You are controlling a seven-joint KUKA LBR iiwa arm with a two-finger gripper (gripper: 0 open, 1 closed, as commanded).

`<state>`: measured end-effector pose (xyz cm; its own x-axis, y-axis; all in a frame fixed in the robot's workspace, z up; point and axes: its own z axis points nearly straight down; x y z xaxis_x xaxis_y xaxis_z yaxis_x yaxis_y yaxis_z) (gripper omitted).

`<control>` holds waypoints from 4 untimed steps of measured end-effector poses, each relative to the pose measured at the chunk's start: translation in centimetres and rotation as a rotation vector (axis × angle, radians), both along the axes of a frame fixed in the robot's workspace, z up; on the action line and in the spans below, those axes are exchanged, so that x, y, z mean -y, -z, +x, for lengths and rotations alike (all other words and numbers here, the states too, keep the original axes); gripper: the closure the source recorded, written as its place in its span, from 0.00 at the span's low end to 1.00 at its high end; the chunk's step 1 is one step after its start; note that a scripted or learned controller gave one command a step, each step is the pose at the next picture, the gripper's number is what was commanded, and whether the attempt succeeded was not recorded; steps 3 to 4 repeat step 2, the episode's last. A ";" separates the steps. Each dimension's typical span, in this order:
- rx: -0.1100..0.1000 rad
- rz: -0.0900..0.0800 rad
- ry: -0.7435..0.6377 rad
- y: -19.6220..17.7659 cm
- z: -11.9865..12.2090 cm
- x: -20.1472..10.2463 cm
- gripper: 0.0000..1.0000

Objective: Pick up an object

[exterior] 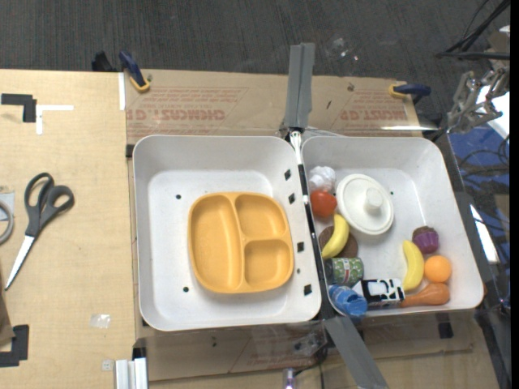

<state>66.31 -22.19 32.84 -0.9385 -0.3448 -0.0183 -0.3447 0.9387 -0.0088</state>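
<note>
The right bin (pixel 430 156) holds several small things. A white lidded bowl (pixel 366 203) sits near its middle. Left of the bowl lie a white lump (pixel 323 176), a red tomato (pixel 323 204), a banana (pixel 336 237) over a brown piece, and a green can (pixel 345 271). Along the front wall lie a blue item (pixel 348 301), a black-and-white toy (pixel 382 291) and a carrot (pixel 425 297). On the right are a second banana (pixel 413 264), an orange (pixel 437 268) and a purple fruit (pixel 425 238).
The left bin (pixel 154 217) holds a yellow divided plate (pixel 241 241). Scissors (pixel 36 213) lie on the wooden bench at the far left. Cardboard (pixel 211 112) lies behind the bins, held by blue clamps (pixel 134 70). A grey bar (pixel 299 83) stands between the bins at the back.
</note>
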 end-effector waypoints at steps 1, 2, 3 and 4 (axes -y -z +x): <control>0.007 -0.001 0.001 -1.1 0.1 0.0 1.00; 0.013 -0.001 0.003 -2.1 0.3 0.1 1.00; 0.013 -0.001 0.003 -2.1 0.3 0.1 1.00; 0.013 -0.001 0.003 -2.1 0.3 0.1 1.00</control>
